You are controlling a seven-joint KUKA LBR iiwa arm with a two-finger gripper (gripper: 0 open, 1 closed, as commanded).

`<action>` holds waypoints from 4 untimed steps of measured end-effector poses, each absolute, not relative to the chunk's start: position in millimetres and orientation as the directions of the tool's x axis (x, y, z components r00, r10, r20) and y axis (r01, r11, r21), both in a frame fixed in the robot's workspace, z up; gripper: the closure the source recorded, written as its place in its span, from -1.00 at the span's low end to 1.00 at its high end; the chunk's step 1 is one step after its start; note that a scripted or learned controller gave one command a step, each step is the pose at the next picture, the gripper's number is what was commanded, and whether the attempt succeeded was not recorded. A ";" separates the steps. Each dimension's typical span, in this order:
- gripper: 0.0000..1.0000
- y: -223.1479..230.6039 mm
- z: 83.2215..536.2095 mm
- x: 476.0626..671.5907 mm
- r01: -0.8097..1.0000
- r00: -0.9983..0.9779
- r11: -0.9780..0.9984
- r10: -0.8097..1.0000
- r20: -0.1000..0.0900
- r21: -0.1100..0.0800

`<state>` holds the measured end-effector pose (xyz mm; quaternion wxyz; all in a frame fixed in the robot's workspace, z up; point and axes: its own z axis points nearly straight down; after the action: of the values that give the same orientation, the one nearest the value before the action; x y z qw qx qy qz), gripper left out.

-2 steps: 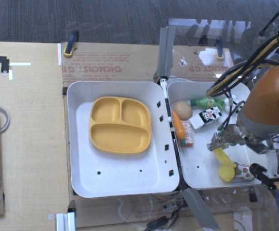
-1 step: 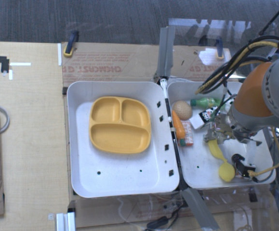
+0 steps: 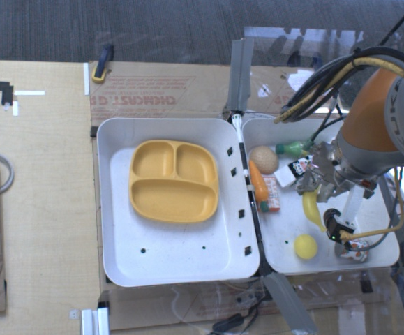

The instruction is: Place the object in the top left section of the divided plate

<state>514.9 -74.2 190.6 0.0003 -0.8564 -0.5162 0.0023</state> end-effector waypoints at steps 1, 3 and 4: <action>1.00 -61.4 190.5 598.0 0.827 0.562 -0.562 0.827 -0.005 -0.002; 1.00 93.2 190.1 481.9 0.766 0.643 -0.643 0.766 -0.006 -0.004; 1.00 178.8 105.5 475.7 0.738 0.675 -0.675 0.738 -0.007 -0.003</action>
<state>475.7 178.8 105.5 0.0000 -0.9152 -0.4030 0.0038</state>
